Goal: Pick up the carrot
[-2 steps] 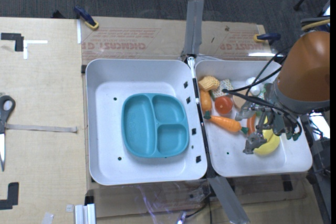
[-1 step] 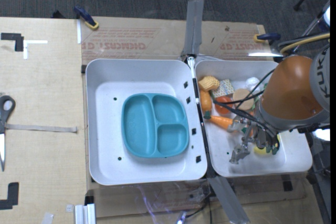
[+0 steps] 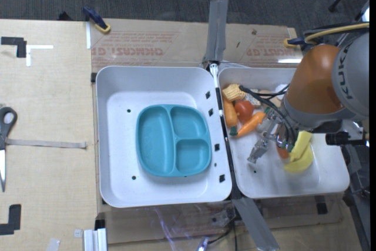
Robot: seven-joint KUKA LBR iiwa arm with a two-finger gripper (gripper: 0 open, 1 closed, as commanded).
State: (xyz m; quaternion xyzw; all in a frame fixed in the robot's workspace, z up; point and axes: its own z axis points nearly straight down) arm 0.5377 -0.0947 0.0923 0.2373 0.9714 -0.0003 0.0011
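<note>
- Right bin (image 3: 329,185): taken as the reference point for all positions; it sits on the bench (image 3: 47,126) with the left bin (image 3: 108,144) touching its left wall.
- Carrot (image 3: 251,124): lies in the upper-left part of the right bin, tilted, with its thin end pointing toward the bin's left wall.
- Tomato (image 3: 243,109): just above the carrot, touching it or nearly so.
- Cracker (image 3: 233,91): at the bin's upper-left corner.
- Banana (image 3: 300,153): yellow, near the bin's centre, right of the carrot.
- Tool (image 3: 258,151): over the bin's centre, below and beside the carrot; its fingers stand apart and hold nothing. Whether it touches the bin floor cannot be told.
- Arm (image 3: 317,85): covers the bin's upper-right part.
- Blue plate (image 3: 174,140): three compartments, inside the left bin.
</note>
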